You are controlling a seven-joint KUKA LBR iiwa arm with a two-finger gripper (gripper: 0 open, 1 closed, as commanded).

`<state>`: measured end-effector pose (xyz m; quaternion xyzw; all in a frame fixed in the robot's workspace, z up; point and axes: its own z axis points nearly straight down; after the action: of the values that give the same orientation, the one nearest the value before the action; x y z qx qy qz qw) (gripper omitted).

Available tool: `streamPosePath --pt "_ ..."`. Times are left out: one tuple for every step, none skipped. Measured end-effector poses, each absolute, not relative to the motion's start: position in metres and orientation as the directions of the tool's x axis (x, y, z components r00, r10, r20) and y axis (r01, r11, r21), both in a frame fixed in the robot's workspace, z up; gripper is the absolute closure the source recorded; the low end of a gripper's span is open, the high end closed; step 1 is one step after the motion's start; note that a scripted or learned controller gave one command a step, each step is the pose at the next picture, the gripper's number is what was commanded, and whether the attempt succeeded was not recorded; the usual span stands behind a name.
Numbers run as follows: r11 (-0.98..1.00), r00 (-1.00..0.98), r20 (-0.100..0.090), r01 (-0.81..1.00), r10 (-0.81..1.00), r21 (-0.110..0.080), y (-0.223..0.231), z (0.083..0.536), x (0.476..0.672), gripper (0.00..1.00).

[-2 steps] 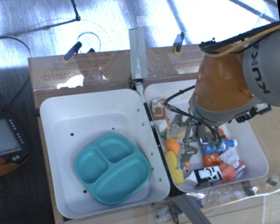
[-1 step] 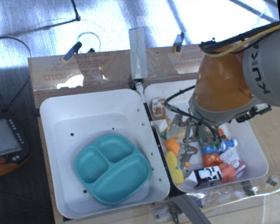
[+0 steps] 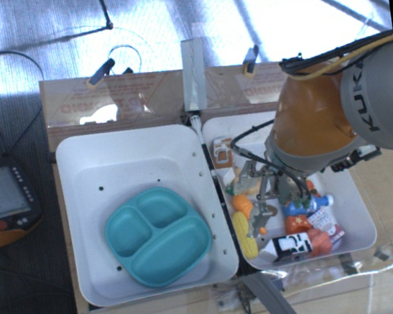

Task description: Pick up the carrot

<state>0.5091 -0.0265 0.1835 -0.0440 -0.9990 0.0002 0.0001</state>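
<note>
An orange carrot [image 3: 241,203] lies near the left wall of the right bin [image 3: 363,218], just above a yellow corn cob [image 3: 243,231]. My gripper [image 3: 264,212] hangs low over the bin's middle, directly to the right of the carrot and close beside it. Nothing is visibly held in it. The arm's grey and orange wrist [image 3: 315,125] hides the bin's upper part.
The left bin [image 3: 82,169] holds a teal divided plate [image 3: 160,234]. Crowded in the right bin are a blue bottle [image 3: 307,206], a black-and-white box [image 3: 292,245], a red-and-white packet [image 3: 324,222], an orange-red item [image 3: 322,244] and a small brown box [image 3: 221,149].
</note>
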Motion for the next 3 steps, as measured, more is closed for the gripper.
streamPosePath --pt "0.996 -0.996 0.000 0.088 0.088 0.000 -0.0265 0.1835 0.5091 0.00" --pt "0.996 -0.996 0.000 0.088 0.088 0.000 -0.0265 0.1835 0.5091 0.00" --pt "0.996 -0.996 0.000 0.088 0.088 0.000 -0.0265 0.1835 0.5091 0.00"
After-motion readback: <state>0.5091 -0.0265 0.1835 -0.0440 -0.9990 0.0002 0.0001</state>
